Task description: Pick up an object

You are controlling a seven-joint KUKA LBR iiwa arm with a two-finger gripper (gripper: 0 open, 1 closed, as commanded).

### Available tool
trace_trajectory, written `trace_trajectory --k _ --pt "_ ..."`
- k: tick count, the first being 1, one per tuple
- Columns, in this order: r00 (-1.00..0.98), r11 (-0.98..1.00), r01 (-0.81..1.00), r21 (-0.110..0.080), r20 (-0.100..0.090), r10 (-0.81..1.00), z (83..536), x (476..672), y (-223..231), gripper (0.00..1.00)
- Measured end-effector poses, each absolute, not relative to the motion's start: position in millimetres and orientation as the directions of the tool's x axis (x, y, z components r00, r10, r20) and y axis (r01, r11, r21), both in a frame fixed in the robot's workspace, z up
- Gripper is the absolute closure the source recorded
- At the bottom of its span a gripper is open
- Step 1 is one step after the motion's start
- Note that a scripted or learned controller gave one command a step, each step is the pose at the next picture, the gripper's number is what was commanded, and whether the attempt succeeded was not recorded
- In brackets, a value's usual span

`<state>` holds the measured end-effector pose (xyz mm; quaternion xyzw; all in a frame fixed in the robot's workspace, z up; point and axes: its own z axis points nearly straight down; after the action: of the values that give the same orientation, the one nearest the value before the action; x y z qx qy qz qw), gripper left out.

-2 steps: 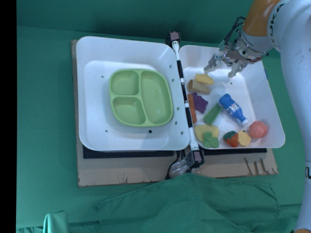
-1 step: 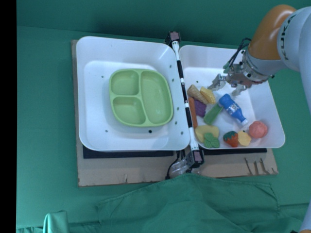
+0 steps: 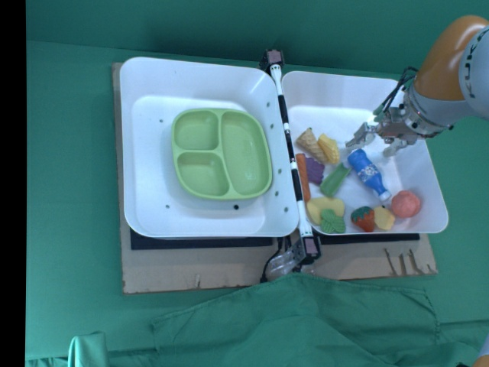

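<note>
Camera view: the gripper (image 3: 377,138) hangs spread wide with nothing in it, just above the top end of the blue bottle (image 3: 367,173) in the right bin (image 3: 336,90) — looks like the approach. Next it must drop straight and close across that slim, slanted bottle, white cap pointing away from the gripper.

This is a robot test bench in a lab, not a home. Plain green cloth (image 3: 76,167) drapes the bench and backdrop, and two shallow white plastic bins (image 3: 153,82) sit side by side on a flat brown cardboard sheet (image 3: 153,277). The right bin holds small plastic toy foods (image 3: 328,150), and a grey industrial arm with an orange band (image 3: 451,60) reaches in from the right.
</note>
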<state>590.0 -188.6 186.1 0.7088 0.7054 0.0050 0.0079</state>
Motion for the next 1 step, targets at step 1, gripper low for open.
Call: trace_trajectory --k 1 --pt "-0.003 0.003 1.000 0.015 -0.006 1.000 183.7 684.8 -167.9 0.00"
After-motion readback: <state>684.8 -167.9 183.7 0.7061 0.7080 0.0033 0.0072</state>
